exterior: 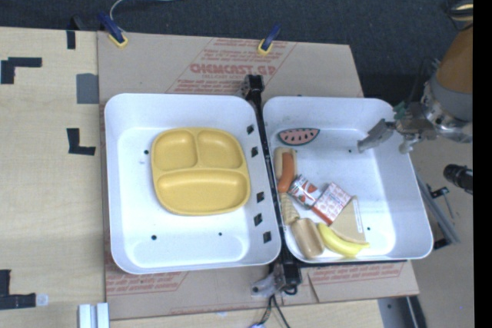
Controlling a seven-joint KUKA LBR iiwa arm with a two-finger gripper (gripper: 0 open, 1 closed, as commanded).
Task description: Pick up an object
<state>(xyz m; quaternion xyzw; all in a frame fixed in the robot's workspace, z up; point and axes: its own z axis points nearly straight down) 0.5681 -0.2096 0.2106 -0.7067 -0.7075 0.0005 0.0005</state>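
Divided plate (201, 170) in left bin (123, 188), food toys (319, 211) in right bin (400, 196)

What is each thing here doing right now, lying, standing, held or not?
Yellow plastic divided tray: flat, face up, left bin.
Watermelon slice toy: flat, right bin.
Yellow banana toy: lying loose.
Orange hot dog toy: lying lengthwise.
Two-finger gripper: over right bin's edge, holding nothing.

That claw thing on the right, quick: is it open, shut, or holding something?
Tool: over the right bin's upper right corner, nothing seen in it; open or shut cannot be told.
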